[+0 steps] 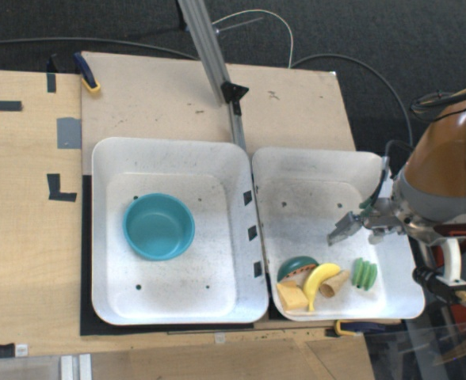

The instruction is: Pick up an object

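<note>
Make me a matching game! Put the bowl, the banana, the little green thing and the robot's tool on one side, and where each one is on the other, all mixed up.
Things:
1. teal bowl
2. banana
3. green ridged thing
4. tool

Places:
A. right bin, front, beside a tan block
B. above the right bin's middle
C. left bin
D. right bin, front right

Pairs: 1-C, 2-A, 3-D, 4-B

Two bins sit side by side across the middle of the frame, their inner walls touching. A bowl [159, 226] rests in the left bin [110, 161], left of its centre. In the right bin [312, 165], the lower part holds a cluster: a banana [320, 279] at the middle, a ridged piece [364, 274] just right of it, a round object [296, 267] to its left. The gripper [358, 226] hangs above the cluster, entering from the right edge.
</note>
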Robot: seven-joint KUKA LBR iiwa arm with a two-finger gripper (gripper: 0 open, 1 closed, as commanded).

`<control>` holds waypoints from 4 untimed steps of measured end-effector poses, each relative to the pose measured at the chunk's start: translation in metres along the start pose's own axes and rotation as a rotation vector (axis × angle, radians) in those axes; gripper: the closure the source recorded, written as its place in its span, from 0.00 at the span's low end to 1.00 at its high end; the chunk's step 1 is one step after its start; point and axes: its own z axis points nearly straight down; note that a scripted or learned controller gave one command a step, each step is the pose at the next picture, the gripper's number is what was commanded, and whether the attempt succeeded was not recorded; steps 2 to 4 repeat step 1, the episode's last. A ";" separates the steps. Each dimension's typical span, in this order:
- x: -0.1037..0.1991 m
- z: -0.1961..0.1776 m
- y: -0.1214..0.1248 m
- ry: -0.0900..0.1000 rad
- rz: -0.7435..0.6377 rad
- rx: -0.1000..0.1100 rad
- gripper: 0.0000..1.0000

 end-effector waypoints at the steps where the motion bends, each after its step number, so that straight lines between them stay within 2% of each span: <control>1: 0.000 0.000 0.000 0.000 0.000 0.000 0.00; 4: 0.000 0.000 0.000 0.000 0.000 0.000 0.00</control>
